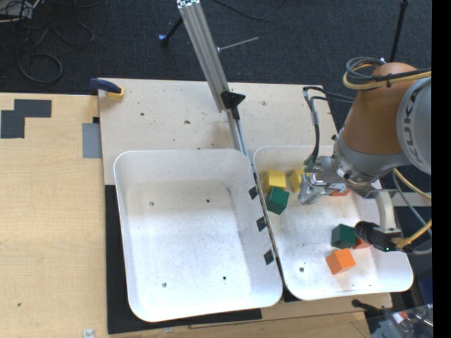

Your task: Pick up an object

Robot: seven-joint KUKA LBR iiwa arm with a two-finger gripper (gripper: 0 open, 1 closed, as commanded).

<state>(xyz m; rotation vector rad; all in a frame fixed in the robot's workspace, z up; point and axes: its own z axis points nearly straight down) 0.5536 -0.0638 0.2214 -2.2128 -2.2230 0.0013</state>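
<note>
Overhead, the gripper (308, 193) hangs low in the right bin (366, 282), its opening impossible to judge. A yellow block (276, 180) and green block (277, 201) lie just left of it; a dark green block (344, 235) and orange block (341, 260) sit nearer the bin's front.

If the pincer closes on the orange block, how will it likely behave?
The orange block looks like a small, flat-faced cube, so it probably stays rigid and won't roll. It sits apart from the green block, so a push would likely just slide it across the smooth white bin.
</note>
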